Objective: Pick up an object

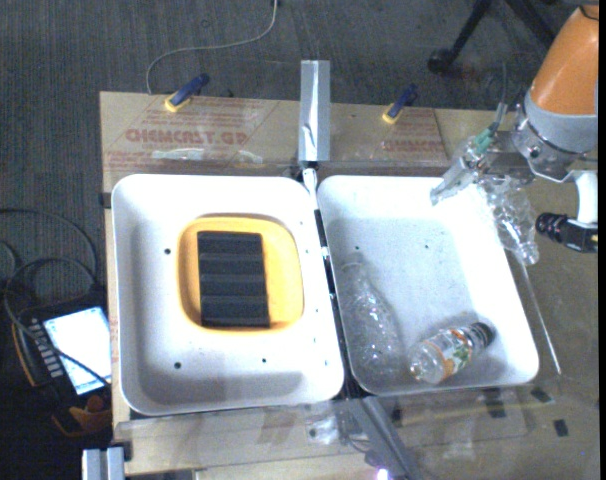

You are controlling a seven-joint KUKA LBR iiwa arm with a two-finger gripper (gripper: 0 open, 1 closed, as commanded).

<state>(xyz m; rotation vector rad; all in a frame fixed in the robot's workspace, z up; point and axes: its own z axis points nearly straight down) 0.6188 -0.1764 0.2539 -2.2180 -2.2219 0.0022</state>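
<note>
My gripper (483,208) hangs over the back right corner of the right bin (423,228). It is open, its two pale fingers splayed with nothing between them. One finger (449,187) points left and the other points down along the bin's right wall. A clear bottle with a label and dark cap (451,351) lies near the bin's front right corner, well below the gripper. A crushed clear bottle (368,316) lies along the bin's left side. In the left bin (143,228) rests a yellow-rimmed tray with a ribbed black insert (235,278).
A metal divider post (314,108) stands at the back between the bins. Two blue-and-yellow clamps (186,91) (399,103) hold the cardboard behind them. Cables and a lit screen (75,340) lie on the floor at left.
</note>
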